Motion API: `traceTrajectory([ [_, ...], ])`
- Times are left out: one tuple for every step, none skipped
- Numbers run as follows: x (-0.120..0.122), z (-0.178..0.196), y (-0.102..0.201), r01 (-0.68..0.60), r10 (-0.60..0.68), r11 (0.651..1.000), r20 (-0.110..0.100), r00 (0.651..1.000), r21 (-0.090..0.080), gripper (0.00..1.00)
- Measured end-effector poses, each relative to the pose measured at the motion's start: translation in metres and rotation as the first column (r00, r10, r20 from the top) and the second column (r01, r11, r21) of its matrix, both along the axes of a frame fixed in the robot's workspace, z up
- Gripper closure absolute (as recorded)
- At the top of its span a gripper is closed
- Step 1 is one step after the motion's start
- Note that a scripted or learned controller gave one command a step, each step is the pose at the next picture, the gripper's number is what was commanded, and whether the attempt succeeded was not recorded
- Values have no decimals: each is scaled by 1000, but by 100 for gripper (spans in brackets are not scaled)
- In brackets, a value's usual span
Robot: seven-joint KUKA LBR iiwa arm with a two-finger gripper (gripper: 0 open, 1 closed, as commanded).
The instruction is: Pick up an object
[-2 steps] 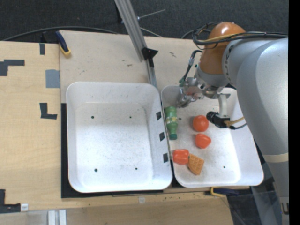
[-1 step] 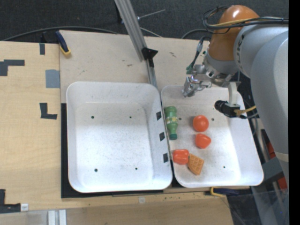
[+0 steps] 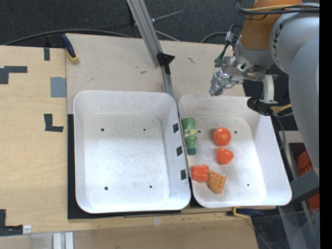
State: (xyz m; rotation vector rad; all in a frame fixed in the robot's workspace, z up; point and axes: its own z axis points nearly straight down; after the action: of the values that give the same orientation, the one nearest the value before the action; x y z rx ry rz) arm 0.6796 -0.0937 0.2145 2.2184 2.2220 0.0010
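Beside divider, green bottle (image 3: 189,135) lengthwise, upright.

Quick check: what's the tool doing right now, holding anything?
Tool: open or shut cannot be told; nothing seen held; it hangs above the right bin's far edge.

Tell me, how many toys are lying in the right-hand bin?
5, all in the right bin: a green bottle-like toy by its left wall, two red-orange round pieces mid-bin, a red-orange piece touching a waffle-like piece near the front.
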Motion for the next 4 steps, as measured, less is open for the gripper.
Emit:
traceTrajectory([
  [1,24,1,0,0,1000,0,1000,1,100],
  [-24,29,39,-2,2,1000,-4,1000,2,100],
  [-49,16,87,-4,4,1000,-6,1000,2,100],
  [-73,23,133,-5,5,1000,-5,1000,3,100],
])
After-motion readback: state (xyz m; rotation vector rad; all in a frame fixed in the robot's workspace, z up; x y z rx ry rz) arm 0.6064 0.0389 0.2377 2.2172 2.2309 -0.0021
